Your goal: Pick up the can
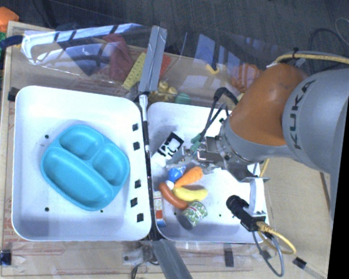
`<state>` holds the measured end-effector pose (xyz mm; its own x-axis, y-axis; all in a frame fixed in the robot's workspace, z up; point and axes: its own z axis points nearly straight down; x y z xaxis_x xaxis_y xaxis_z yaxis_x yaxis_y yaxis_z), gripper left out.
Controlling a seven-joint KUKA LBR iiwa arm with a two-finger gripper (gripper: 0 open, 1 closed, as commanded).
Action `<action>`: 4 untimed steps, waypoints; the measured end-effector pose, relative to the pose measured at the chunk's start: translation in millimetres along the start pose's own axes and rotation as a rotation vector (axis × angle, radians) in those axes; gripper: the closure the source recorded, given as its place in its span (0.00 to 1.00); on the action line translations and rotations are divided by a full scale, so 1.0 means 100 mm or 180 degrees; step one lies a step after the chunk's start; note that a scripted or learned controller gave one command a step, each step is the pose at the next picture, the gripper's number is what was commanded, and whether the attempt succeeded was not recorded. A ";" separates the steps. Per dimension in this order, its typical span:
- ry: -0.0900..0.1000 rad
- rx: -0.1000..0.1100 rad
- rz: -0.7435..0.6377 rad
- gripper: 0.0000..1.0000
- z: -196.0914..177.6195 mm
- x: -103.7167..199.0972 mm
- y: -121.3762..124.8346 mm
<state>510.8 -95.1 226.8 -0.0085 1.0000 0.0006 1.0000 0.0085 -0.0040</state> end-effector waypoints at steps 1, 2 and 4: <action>0.0000 0.0003 0.0127 0.00 1.29 -0.26 0.38; -0.0001 -0.0018 0.0642 0.00 1.33 -0.54 1.16; 0.0004 0.0017 0.1472 1.00 1.24 -0.84 1.46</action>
<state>656.6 -178.2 102.4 0.4386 0.8987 -0.0014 0.8986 -0.4386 -0.0094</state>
